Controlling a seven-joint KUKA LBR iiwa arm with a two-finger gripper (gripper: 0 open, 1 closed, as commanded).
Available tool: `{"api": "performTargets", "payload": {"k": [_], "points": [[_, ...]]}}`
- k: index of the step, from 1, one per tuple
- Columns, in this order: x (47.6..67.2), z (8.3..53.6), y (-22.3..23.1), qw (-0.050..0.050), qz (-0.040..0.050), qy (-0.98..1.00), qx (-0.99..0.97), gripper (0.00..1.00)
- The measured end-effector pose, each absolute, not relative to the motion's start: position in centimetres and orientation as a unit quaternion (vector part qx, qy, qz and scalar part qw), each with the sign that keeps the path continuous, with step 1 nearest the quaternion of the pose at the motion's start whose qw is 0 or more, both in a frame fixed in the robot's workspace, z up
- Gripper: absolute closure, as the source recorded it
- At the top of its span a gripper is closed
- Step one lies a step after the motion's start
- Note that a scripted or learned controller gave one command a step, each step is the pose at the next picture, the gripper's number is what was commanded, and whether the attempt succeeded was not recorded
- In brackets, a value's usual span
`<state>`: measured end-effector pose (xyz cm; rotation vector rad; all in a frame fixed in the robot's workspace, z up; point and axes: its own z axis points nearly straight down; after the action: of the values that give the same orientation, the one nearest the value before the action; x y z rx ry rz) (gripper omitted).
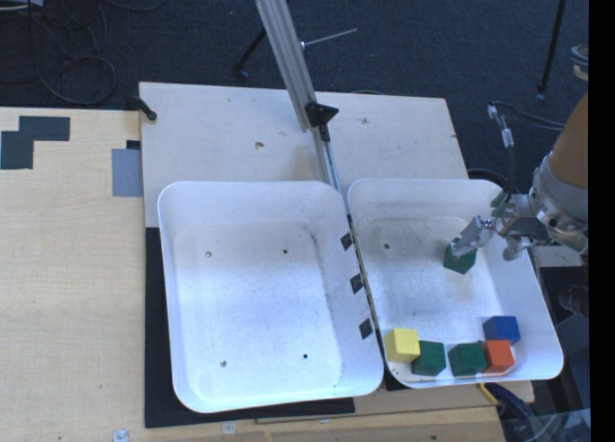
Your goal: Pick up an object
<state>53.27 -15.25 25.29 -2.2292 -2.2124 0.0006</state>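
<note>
A dark carpeted floor with cables surrounds the table (77, 267), whose pale wood top carries two shallow white bins side by side. The left bin (192, 238) lies well away from the claw. The right bin (538, 334) sits beneath the claw. The arm (567, 190) reaches in from the right. The claw (471, 243) hangs over this bin, its fingers closed on a green block (459, 259), which sits at the fingertips. Well below the claw, along the bin's near edge, lie a yellow block (404, 344), two dark green blocks (430, 358), an orange block (498, 356) and a blue block (502, 329).
</note>
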Motion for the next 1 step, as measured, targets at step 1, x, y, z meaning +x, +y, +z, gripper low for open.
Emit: {"api": "performTargets", "payload": {"k": [1], "points": [[57.45,8.98,-18.35,0.000,-0.0002,-0.706,-0.708,0.00]]}}
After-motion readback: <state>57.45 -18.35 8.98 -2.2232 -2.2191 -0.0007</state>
